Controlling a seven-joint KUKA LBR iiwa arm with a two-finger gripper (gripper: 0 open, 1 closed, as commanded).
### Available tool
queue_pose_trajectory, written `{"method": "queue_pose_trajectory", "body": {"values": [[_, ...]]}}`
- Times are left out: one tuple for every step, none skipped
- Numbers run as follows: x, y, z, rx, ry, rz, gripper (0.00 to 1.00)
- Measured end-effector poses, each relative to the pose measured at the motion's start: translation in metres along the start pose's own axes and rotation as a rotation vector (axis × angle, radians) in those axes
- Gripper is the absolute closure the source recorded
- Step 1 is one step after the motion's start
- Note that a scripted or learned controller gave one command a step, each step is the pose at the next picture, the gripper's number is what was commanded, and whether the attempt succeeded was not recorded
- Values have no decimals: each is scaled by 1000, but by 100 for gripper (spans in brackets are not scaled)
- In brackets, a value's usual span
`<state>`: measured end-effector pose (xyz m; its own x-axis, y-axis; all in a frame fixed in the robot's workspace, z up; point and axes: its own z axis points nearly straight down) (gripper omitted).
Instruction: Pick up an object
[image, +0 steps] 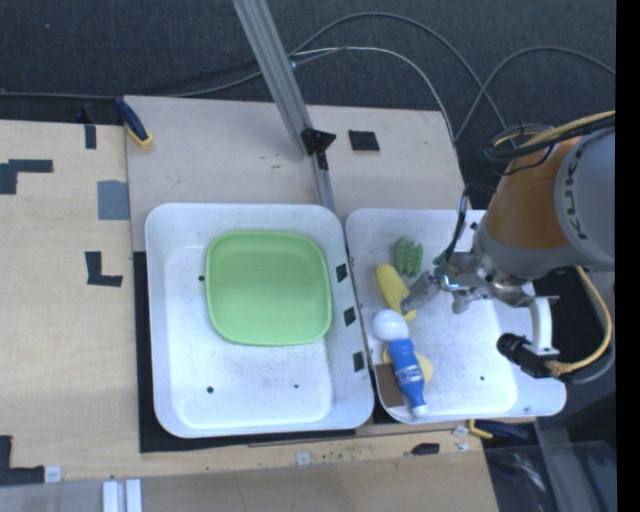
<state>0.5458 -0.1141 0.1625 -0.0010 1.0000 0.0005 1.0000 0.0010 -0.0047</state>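
Left bin (170, 300) on the table (60, 300), holding a green plate (268, 287) lying flat; right bin (520, 390), with a yellow corn cob (392, 288) beside a green bumpy piece (407, 257), a white egg (390, 325) just below the cob, a blue bottle (405, 368) below the egg; claw (430, 290) low just right of the cob, open or closed impossible to tell; nothing visibly gripped.

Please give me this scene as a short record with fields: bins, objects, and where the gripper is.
left bin: holds a green plate
right bin: holds a corn cob, a green toy, a white egg, a blue bottle
gripper: over the right bin, beside the corn cob
held object: none visible between the jaws
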Motion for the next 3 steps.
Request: {"method": "queue_pose_trajectory", "body": {"values": [[-6,0,44,-1,0,2,0],[-5,1,32,-4,0,0,100],[2,-6,-18,-8,-1,0,100]]}}
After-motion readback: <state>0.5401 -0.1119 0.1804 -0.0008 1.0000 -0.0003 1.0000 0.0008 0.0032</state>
